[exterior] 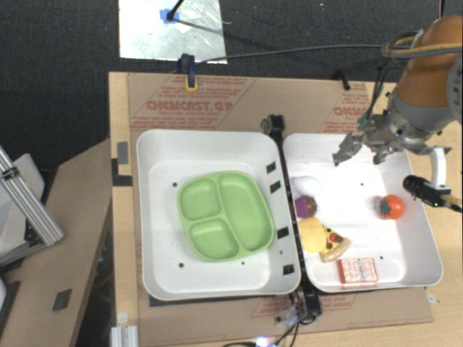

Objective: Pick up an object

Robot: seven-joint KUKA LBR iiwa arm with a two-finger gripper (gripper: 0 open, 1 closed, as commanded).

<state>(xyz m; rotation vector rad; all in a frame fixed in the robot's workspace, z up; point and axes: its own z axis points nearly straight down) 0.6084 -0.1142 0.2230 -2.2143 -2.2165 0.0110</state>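
The arm point(427, 56) is entering from 3 o'clock, its upper body running off the frame edge. The gripper point(367, 149) is hanging over the 12 o'clock end of the right bin point(427, 262); two dark fingers point(346, 150) are showing splayed apart with bare bin floor between them, so the pincer is reading as released and carrying nothing.

Candidate objects are all sitting in the right bin. An orange-red tomato-like ball point(391, 207) is lying toward 3 o'clock. A purple round item point(305, 207) is resting near the dividing wall at 9 o'clock, with a pale shape just above it too washed out to identify. A yellow item point(312, 233) is touching a pizza-slice toy point(336, 248). A red-patterned flat box point(358, 270) is lying at 6 o'clock.

The left bin point(155, 194) is holding a green three-compartment tray point(226, 215).
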